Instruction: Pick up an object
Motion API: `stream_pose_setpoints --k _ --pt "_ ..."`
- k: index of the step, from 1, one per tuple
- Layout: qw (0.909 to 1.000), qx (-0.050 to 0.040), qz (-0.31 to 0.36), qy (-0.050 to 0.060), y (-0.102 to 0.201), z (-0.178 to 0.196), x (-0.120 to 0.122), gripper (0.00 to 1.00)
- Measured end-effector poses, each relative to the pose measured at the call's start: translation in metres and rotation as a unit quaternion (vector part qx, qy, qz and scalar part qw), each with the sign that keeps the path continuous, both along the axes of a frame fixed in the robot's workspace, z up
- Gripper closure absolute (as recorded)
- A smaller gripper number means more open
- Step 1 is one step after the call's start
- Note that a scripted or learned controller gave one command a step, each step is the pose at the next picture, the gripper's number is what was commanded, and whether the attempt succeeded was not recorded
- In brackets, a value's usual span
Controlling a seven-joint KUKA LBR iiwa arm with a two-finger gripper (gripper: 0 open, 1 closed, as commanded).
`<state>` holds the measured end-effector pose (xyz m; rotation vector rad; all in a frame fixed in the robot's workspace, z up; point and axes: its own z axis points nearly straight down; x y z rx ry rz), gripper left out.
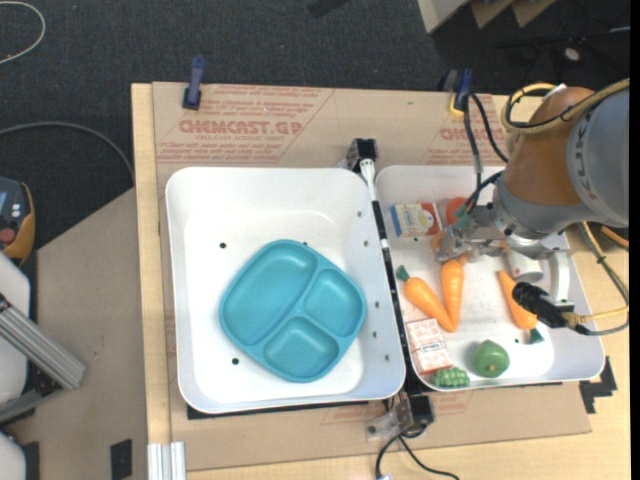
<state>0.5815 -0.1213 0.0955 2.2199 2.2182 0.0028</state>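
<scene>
My gripper (460, 245) is low inside the right bin (560, 368), under the grey arm with its orange band (545, 163). It sits right over the top end of an upright orange carrot (452, 290). A second carrot (425, 299) lies slanted just to the left of that one, and a third carrot (518, 304) lies to the right beside the arm's black fitting. A green round fruit (490, 358) and a small green bumpy item (450, 376) rest near the bin's front wall. Nothing is seen lifted.
The left bin (190, 268) holds a blue divided plate (292, 310). In the right bin a white and red card (428, 345) lies at the front left, and a white packet (408, 218) and a red item (455, 211) lie at the back. Cables hang near the arm.
</scene>
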Motion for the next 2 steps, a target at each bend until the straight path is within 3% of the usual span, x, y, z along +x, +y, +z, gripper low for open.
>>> stream_pose_setpoints --k 1,2 --pt "1.0 0.0013 0.005 -0.004 0.075 0.096 0.017 1.0" --pt "1.0 0.0026 0.004 0.003 0.135 0.116 -0.026 1.0"
